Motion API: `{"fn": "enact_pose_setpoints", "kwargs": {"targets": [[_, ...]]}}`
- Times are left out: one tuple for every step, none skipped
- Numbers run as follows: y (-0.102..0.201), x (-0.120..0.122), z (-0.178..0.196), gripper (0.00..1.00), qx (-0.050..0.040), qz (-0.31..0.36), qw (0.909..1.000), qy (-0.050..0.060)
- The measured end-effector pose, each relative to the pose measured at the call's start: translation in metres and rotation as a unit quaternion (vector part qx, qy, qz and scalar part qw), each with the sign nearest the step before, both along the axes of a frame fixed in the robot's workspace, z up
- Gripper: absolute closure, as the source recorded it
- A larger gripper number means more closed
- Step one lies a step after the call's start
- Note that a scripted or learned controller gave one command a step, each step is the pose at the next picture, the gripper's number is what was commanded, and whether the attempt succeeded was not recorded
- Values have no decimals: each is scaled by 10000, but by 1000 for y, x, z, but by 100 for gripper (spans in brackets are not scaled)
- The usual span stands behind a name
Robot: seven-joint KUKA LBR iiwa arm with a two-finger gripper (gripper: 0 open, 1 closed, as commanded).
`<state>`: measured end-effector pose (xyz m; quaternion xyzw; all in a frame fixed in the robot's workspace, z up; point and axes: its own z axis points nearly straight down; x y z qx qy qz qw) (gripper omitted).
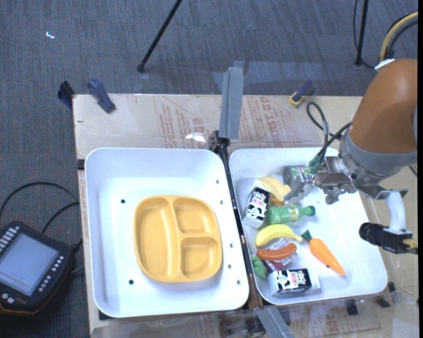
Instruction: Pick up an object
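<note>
Approach step: gripper [296,182] low in right bin [366,273], beside green bottle [292,213] & banana [276,234]. Jaws' state: cannot tell. Next: centre over bottle, drop, close.

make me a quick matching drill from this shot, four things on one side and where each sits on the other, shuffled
Things:
1. yellow divided tray
2. carrot
3. green bottle
4. gripper

Places:
A. near the front right of the right bin
B. above the upper middle of the right bin, over the toys
C. alone in the middle of the left bin
D. lying on its side near the middle of the right bin, just above the banana

Pairs: 1-C, 2-A, 3-D, 4-B
</note>
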<state>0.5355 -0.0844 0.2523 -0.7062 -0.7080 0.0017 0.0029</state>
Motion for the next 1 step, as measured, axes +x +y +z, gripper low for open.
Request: {"fn": "enact_pose_setpoints", "kwargs": {"targets": [[-66,5,-76,0,3,-193,9998,-2]]}}
